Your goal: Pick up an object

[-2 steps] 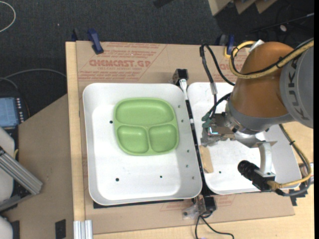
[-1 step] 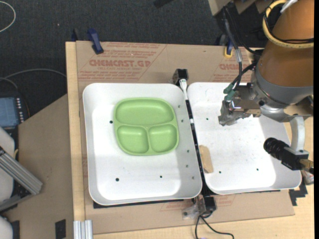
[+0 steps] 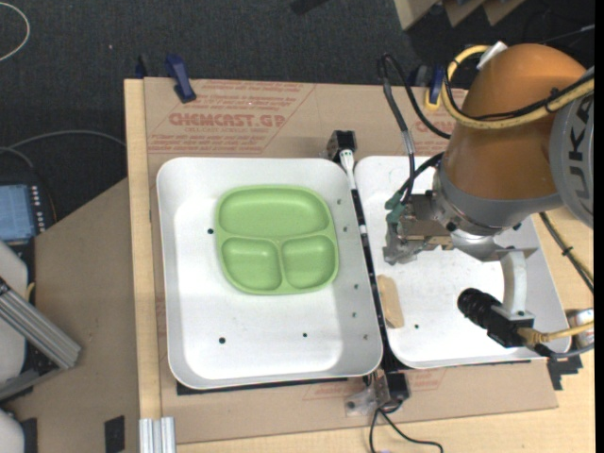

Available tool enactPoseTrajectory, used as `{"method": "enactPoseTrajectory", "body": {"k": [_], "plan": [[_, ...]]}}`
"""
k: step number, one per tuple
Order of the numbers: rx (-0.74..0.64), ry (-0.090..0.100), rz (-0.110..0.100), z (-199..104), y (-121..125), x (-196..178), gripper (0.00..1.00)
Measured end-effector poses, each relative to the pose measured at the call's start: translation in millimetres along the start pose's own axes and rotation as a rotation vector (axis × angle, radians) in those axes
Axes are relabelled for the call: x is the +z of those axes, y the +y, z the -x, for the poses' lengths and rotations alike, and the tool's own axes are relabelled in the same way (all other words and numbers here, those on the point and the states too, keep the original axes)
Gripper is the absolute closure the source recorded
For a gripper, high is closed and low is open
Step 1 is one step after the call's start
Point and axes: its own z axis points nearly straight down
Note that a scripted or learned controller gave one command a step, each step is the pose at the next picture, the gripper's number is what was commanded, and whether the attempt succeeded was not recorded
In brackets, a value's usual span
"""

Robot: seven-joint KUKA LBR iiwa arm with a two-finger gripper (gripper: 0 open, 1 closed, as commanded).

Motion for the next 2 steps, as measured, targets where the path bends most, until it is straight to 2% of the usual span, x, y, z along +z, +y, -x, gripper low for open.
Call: {"method": "enactPoseTrajectory", "body": {"k": [1,2], "plan": [[-0.004,0.003,0.024,-31.7,1.1,-123.6,1.00],[-0.007,0.003,0.015,-104.1,-0.2,-169.6,1.00]]}}
